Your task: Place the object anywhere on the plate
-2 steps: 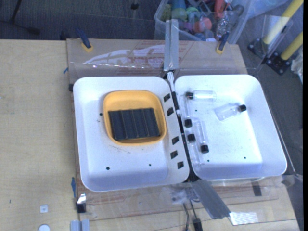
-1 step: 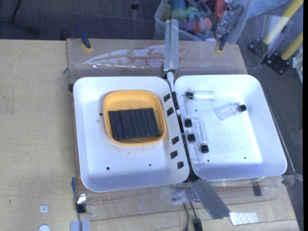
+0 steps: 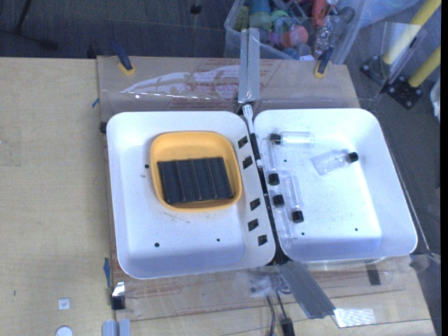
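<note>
From where I stand, a dark ridged slab [image 3: 194, 179] lies flat in the yellow plate [image 3: 162, 149], well inside its rim, in the left bin [image 3: 133, 243]. If that slab is the object, the placing looks done to me. How the jaws stand I cannot tell. The right bin [image 3: 378, 222] holds several clear vials with black caps: one vial [image 3: 294, 139] near the far wall, another [image 3: 332, 162] lying aslant in the open, and a cluster [image 3: 288, 196] crowded against the divider between the bins. If a vial is meant instead, I would send the jaws for the slanted one. It is the one they would meet first coming in from the right, and it has bare floor on both sides of it. They should straddle the body across its width, not along it, since glassy round stock will likely roll or squirt out of a skewed pinch. The cluster is a poor choice: the jaws would have the divider hard on their far side and neighbours touching. Once lifted, the vial has to clear the divider, and the plate lies beyond the jaws to the left. It should be let go low over the bare yellow rim area or atop the slab, so it does not bounce off onto the bin floor or the desk [image 3: 42, 187].
</note>
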Tool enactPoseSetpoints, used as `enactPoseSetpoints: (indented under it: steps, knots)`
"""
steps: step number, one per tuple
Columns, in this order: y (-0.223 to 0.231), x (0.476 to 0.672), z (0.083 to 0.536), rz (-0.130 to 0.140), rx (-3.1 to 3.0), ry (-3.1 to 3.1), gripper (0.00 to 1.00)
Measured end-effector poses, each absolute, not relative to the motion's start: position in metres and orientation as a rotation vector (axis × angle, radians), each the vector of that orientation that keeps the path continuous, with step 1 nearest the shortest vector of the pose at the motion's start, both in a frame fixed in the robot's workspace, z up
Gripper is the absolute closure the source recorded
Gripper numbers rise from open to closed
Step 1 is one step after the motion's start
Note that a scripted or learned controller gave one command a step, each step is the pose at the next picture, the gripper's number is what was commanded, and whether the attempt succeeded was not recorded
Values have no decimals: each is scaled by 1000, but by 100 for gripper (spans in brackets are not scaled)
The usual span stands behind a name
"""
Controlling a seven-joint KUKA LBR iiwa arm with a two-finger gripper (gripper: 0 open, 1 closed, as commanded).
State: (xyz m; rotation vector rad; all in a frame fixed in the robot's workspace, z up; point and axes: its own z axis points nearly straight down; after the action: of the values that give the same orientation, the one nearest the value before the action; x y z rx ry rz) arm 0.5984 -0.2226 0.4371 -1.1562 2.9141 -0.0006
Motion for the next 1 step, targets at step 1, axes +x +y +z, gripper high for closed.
enactPoseSetpoints:
  steps: [1]
  knots:
    - [-221,612,437,-5,-1577,2706,100]
